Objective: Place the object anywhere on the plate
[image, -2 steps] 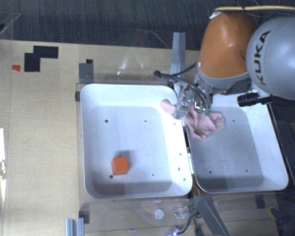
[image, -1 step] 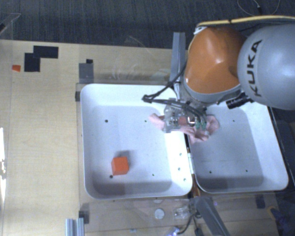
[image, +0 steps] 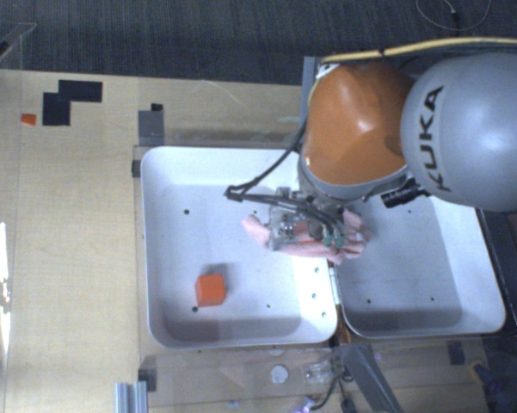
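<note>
A small orange-red cube [image: 211, 290] rests on the floor of the left bin [image: 168, 231], toward its front left. A pink plate [image: 351, 246] lies by the wall between the two bins, and the arm covers most of it. My gripper [image: 305, 228] hangs directly over the pink plate, well to the right of the cube and apart from it. Cables and the wrist body hide what lies under the gripper.
The big orange and grey arm body [image: 387, 127] covers the back of the right bin [image: 430, 308]. A black cable [image: 249, 189] loops out to the left of the wrist. The wooden bench [image: 60, 256] stretches left of the bins.
</note>
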You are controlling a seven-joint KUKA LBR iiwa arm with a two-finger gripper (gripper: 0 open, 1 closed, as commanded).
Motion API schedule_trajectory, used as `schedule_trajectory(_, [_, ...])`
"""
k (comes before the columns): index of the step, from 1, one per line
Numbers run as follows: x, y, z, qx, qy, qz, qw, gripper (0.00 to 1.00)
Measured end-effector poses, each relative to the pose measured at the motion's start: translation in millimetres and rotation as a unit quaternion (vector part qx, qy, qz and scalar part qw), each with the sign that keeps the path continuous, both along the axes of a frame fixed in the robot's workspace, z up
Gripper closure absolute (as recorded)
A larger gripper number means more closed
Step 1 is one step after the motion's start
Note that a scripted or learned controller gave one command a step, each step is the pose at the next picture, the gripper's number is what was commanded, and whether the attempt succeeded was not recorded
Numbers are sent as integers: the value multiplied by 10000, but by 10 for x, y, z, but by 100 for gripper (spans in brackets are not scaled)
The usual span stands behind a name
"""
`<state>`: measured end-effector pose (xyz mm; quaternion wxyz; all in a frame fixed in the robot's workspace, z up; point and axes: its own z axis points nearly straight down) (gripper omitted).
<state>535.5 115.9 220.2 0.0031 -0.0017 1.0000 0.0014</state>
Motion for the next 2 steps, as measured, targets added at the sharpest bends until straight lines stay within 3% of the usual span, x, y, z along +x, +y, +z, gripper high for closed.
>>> schedule_trajectory(1, [-283, 419, 24, 0, 8, -4, 10000, 100])
schedule_trajectory(2, [-282, 417, 25, 1, 8, -7, 10000, 0])
